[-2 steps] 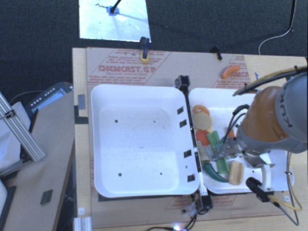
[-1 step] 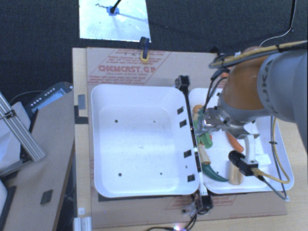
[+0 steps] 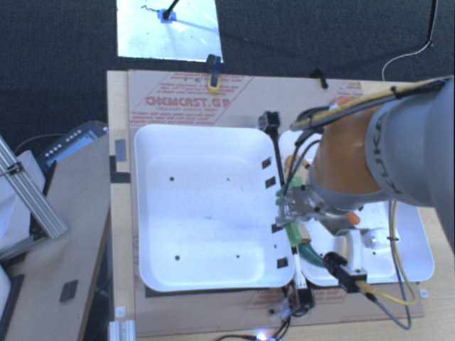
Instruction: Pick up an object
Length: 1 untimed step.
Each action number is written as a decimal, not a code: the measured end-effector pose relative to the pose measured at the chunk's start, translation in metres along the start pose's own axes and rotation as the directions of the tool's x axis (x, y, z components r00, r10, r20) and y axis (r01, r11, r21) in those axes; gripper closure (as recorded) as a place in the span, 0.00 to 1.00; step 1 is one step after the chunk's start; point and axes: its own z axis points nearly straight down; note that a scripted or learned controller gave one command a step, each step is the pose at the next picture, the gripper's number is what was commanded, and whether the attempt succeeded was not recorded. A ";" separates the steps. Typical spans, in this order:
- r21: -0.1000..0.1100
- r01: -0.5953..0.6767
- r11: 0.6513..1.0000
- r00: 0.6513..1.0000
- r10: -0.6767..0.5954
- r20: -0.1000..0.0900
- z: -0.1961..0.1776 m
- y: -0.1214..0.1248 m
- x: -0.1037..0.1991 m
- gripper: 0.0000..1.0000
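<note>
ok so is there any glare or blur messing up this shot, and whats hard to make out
In the camera view, the shiny silver sheet at the top is washed pale by glare; the shallow white left bin is evenly lit with only faint grey shading; the grey arm with its orange band looms large and slightly soft, covering much of the white right bin, so the small objects beneath are hard to identify.

I work in a robotics lab. My bench (image 3: pixel 178 94) carries two white bins (image 3: pixel 206 212), with cables (image 3: pixel 398 290) at four o'clock.

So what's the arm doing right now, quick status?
End effector low in right bin, by the divider. Green object just below it. Arm hides most of that bin.
</note>
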 end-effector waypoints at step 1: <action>-0.026 0.006 1.000 1.000 -0.006 -0.003 -0.121 0.122 0.083 1.00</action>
